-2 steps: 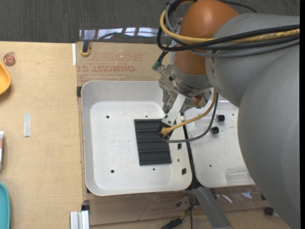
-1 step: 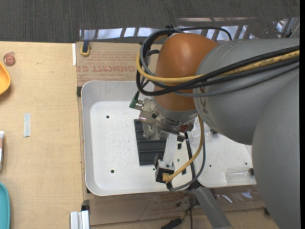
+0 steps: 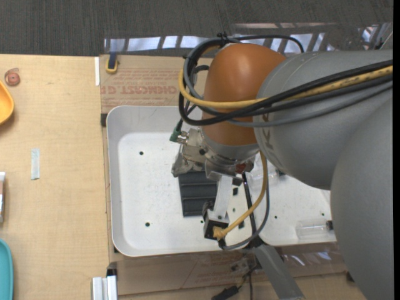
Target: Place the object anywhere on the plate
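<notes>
My arm's orange band (image 3: pixel 240 89) and grey wrist hang over the left white bin (image 3: pixel 134 186), covering its right half. Below the wrist, the black gripper (image 3: pixel 195 195) points down toward the bin floor, near the bin's middle. The wrist and cables hide whatever lies under the gripper. A curved teal edge (image 3: pixel 4 270), possibly a plate, shows at the bottom left on the wooden bench. An orange curved piece (image 3: pixel 3 105) sits at the left edge.
The wooden bench (image 3: pixel 56 199) stretches left of the bin, with a small red disc (image 3: pixel 11 77) and a clear strip (image 3: pixel 35 164) on it. Cardboard (image 3: pixel 147 86) lies behind the bin. A part of the right bin (image 3: pixel 300 214) shows under the arm.
</notes>
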Action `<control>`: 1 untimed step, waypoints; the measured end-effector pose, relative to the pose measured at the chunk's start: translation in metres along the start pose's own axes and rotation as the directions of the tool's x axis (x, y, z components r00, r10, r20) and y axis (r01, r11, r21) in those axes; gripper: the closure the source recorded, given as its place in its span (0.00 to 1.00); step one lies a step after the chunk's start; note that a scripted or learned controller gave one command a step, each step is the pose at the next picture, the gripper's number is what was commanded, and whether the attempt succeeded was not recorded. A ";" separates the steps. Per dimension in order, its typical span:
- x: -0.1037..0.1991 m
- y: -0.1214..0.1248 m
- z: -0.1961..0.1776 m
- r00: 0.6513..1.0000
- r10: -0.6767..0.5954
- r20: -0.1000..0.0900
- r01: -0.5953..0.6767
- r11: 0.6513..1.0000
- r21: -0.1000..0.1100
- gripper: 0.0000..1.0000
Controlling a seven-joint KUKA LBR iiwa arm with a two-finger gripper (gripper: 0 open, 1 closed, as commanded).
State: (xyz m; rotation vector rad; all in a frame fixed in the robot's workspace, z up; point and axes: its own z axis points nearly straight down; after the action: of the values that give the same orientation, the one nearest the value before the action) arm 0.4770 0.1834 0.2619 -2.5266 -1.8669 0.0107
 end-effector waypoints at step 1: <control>0.049 0.043 -0.030 0.957 -0.291 0.000 0.291 0.957 -0.004 0.00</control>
State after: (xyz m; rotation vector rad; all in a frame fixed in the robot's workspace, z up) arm 0.5329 0.2174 0.2918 -2.2260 -2.2189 0.0062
